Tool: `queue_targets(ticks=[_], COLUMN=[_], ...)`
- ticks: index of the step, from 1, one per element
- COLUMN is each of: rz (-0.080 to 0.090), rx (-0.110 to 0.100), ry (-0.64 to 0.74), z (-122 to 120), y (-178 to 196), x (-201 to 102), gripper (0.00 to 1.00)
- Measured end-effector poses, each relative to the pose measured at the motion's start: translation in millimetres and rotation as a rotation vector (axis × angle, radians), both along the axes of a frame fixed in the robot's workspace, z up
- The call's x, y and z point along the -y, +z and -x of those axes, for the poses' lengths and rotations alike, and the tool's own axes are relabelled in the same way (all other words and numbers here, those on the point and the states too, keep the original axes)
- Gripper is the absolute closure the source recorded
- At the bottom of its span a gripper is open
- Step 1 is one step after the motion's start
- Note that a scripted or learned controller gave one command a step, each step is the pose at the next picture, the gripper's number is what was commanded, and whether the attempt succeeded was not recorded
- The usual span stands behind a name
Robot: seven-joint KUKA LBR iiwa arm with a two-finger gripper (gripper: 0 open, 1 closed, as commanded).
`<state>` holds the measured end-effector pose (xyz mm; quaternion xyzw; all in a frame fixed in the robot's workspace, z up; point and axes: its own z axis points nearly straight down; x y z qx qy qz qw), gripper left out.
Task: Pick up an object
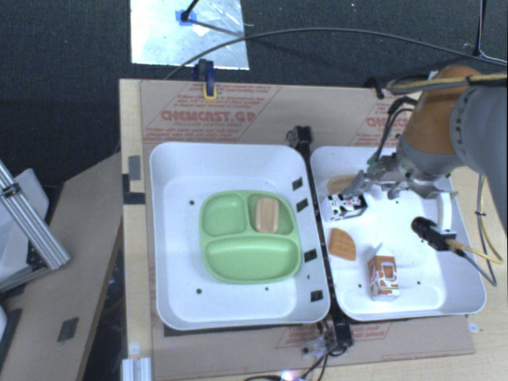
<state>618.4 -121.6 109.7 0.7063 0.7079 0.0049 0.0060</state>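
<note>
Over the far left corner of the right bin is where I've got the end effector parked right now, with the grey arm coming in from the right side of the view. Honestly I can't tell from this angle whether the end effector is wide or narrow, and I don't see anything clearly held in it.

Closest candidate for a pick is a small black-and-white object, just beside the end effector on the near side and a touch to its left. A tan piece sits right at its left, too tight up against it for me to say if they're touching. Further toward the camera from the end effector there's a flat orange-brown wafer, and beyond that, off to the right, a small orange-and-white carton near the bin's front.

Well off to the end effector's left, the left bin has a green divided plate with a tan block in its upper right compartment. Both bins sit on a printed brown sheet.
</note>
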Motion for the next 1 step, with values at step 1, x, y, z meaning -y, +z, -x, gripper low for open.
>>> queue_targets(ticks=[1], rz=[0.002], rx=[0.012], ry=[-0.001], z=[-3.2], y=[12.7], x=[-0.1], gripper=[1.00])
